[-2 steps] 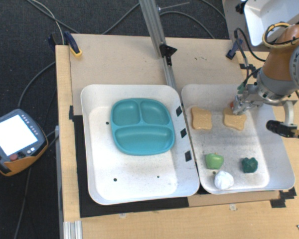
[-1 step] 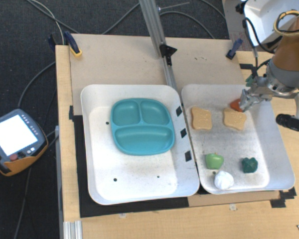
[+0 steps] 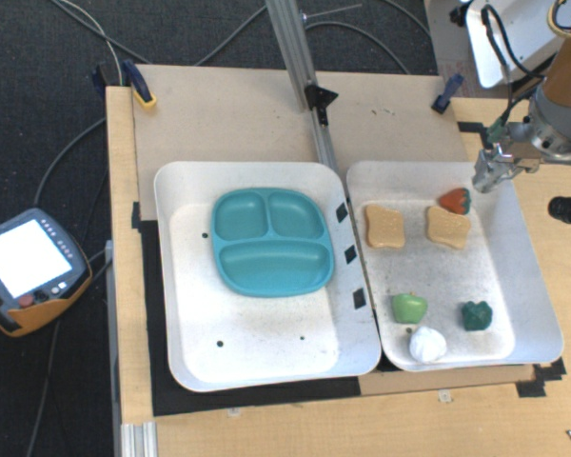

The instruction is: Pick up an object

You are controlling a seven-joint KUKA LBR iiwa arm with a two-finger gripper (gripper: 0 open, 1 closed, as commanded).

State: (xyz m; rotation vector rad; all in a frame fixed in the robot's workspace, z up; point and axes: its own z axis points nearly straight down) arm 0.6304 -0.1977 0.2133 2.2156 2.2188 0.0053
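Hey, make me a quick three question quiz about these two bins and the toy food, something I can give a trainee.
1. True or false: the teal divided plate lies in the left bin.
2. Multiple choice: which item lies closest to the tool? A) the white item B) the red item C) the dark green item
3. How many tan bread slices lie in the right bin?

Key: 1 true. 2 B, the red item sits near the far edge, just beside the tool. 3 two, one left of the other.
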